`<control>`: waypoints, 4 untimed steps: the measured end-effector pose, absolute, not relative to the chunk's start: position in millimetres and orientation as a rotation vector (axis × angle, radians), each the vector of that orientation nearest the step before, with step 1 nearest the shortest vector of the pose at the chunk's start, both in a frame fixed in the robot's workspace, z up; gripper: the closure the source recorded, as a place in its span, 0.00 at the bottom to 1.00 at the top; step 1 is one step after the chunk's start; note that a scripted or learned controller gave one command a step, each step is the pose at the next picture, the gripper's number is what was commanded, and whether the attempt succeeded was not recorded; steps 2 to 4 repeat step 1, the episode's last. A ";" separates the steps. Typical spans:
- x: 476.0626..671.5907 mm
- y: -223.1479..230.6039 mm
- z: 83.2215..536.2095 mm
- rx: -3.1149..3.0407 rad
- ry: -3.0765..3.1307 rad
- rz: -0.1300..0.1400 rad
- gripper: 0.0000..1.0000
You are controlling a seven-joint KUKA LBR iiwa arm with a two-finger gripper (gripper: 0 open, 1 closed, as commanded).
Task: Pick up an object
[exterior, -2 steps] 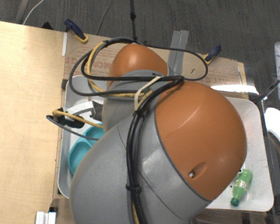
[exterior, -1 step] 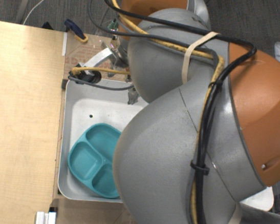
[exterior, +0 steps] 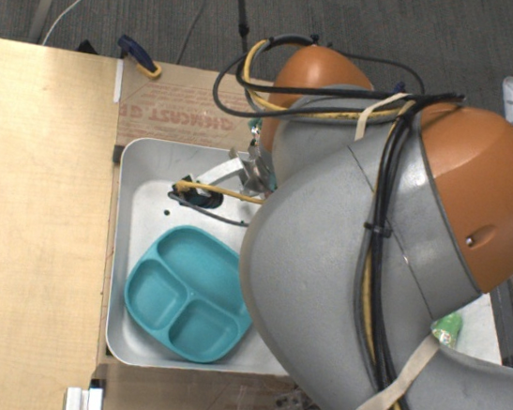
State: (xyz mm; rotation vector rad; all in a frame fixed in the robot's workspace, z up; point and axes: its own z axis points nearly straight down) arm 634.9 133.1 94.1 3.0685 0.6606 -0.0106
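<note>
- Over the far end of the white bin (exterior: 128,229), the gripper (exterior: 248,172) hangs close to the rim, while the only loose thing in clear sight there, the teal divided plate (exterior: 189,296), lies flat in the bin's near half, well apart from it; a closing made at this spot would likely catch nothing but air or the bin floor
- Against the plate itself, a grasp looks awkward; it is broad, shallow and lies flush on the floor, so I judge only its raised rim or one of the ridges between its three compartments offers a hold; a pinch on the smooth curved rim could slip, or tip the plate up against the bin wall
- Beside the far wall, a descent risks a scrape or a jam on the rim, since the gripper stands so near it
- Across the right of the view, the grey arm (exterior: 353,260) covers the plate's right edge and most of the second bin, where a small green thing (exterior: 448,328) peeps out; anything under it cannot be judged as a target
- At the gripper, whether it is spread or closed I cannot tell; its tip is too small and too cluttered to read; nothing shows held in it, and whether it touches the bin floor is unclear
</note>
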 end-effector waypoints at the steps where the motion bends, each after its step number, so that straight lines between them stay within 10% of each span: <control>1: 567.2 181.0 94.0 2.837 1.264 0.019 0.00; 4: 567.2 181.0 94.0 2.837 1.264 0.019 0.00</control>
